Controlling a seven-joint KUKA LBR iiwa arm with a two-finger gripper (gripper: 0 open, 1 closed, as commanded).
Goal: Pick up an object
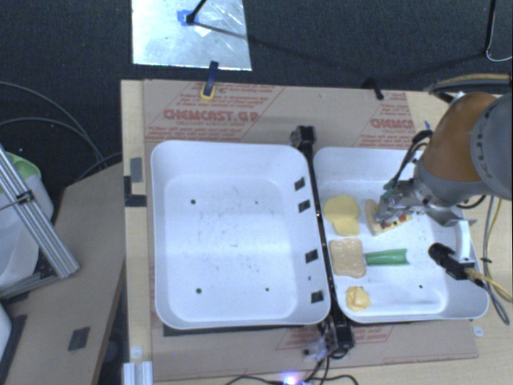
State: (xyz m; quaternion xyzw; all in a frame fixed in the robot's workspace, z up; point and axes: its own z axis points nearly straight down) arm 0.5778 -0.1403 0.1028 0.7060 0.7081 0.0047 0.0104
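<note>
Currently the wedge-shaped sandwich piece (383,217) lies in the right bin (425,299), not lifted; your gripper (395,207) sits directly over it, and contact cannot be confirmed, nor can I tell its state. Judged so, the pick remains undone. At nine o'clock of the piece lies a yellow slice (342,212); at seven a tan cracker (348,257); at six a green bean (385,256). None blocks a lift, though all crowd close.

Robotics lab, grey and orange robot arm (469,155) over a surface (264,107) lined with printed cardboard, two white bins (232,231) clamped side by side, loose cables (48,127) across dark carpet (64,38), aluminium framing (36,223) at left
</note>
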